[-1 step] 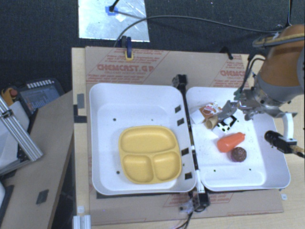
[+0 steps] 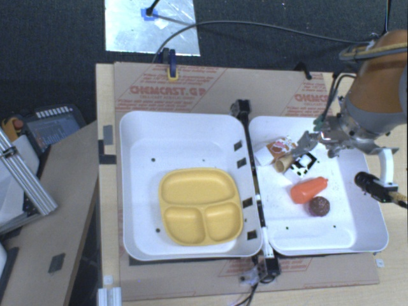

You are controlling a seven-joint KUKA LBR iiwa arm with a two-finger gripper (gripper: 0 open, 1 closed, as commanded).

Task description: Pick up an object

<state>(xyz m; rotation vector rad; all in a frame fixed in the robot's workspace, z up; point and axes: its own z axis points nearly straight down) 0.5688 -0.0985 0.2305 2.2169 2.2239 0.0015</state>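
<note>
The right bin holds an orange carrot, with a dark brown ball just right of and below it. Further up lies a tan cone-shaped piece beside a red-and-white item. A small black-and-white checkered square lies right of the cone. My gripper hangs over the upper middle of this bin, just above the checkered square and right of the red-and-white item. I see nothing held in it.
The left bin contains a yellow divided plate. A black divider runs between the two bins. The grey and orange arm comes in over the right bin's upper right corner.
</note>
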